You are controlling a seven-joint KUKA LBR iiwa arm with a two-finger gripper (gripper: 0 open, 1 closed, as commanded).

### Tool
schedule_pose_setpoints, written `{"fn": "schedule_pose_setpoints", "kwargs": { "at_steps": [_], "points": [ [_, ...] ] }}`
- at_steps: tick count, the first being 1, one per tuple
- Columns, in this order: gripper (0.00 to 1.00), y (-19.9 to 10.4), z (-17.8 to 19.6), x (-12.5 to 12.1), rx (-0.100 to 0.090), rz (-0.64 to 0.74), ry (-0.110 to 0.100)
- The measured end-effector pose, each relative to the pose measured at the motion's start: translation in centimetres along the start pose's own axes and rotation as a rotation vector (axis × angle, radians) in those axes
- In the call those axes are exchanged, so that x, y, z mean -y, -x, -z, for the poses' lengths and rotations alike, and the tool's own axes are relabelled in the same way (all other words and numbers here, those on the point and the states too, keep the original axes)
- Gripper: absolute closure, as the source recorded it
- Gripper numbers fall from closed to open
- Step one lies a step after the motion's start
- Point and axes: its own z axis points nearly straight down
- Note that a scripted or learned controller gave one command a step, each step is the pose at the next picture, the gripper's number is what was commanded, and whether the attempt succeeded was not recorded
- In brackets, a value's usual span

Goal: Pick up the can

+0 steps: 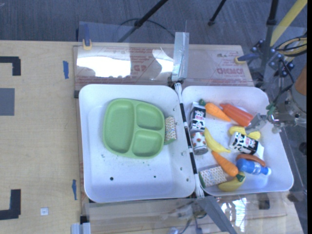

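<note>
In the right white bin (280, 167), a blue plastic bottle (252, 167) lay at five o'clock. The small cylindrical can (199, 141) lay along the left wall, at nine o'clock. The gripper (257, 122) hovered at the bin's three o'clock edge, apparently holding nothing; whether its fingers were spread, I cannot tell.

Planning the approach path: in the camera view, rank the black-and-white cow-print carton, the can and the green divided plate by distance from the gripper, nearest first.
1. Black-and-white cow-print carton, right bin, just below-left of the gripper.
2. Can, lying along the right bin's left edge by the divider.
3. Green divided plate, centre of the left bin, well beyond the divider.
</note>
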Motion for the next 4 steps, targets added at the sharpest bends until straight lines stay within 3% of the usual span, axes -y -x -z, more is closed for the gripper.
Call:
{"fn": "schedule_pose_setpoints", "kwargs": {
  "at_steps": [1, 3, 4],
  "points": [
    [0.0, 1.9, 23.3, -6.7, 0.005, 0.055, 0.005],
    [0.0, 2.8, 24.6, -13.0, 0.009, 0.614, 0.009],
    [0.0, 2.8, 24.7, -13.0, 0.009, 1.06, 0.007]
  ]
}}
